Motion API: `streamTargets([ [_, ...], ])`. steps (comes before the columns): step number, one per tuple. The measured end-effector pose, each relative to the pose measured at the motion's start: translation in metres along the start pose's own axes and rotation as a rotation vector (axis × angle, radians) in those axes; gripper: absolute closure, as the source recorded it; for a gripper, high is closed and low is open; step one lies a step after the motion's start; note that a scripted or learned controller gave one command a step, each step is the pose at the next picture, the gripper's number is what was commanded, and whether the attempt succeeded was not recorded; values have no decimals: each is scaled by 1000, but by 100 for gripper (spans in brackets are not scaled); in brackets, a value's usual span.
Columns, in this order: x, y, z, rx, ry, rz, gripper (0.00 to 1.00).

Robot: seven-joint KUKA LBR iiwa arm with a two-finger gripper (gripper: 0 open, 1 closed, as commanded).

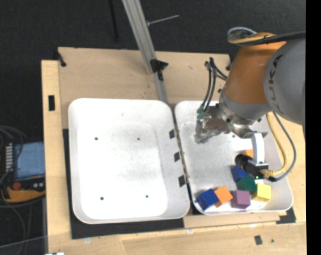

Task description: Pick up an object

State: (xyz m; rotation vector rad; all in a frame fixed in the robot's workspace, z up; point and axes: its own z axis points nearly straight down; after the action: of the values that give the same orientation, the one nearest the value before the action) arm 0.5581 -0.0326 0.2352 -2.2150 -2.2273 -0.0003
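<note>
Hung over the right bin's (202, 110) far-left part, near the divide from the left bin (86, 121): the gripper (202, 133), pointed down, with how far it stood open impossible to tell and nothing visibly held. Lay clustered along the right bin's near edge toward its near-right corner: a blue cube (207, 198), orange cube (223, 194), purple cube (241, 198), yellow cube (263, 191), green block (248, 184) and another blue block (238, 172). Showed no clear long axis, being near-cubic.
</note>
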Motion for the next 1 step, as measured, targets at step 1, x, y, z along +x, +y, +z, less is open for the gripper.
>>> streamTargets([
  [1, 41, -11, 5, 0, 0, 1, 100],
])
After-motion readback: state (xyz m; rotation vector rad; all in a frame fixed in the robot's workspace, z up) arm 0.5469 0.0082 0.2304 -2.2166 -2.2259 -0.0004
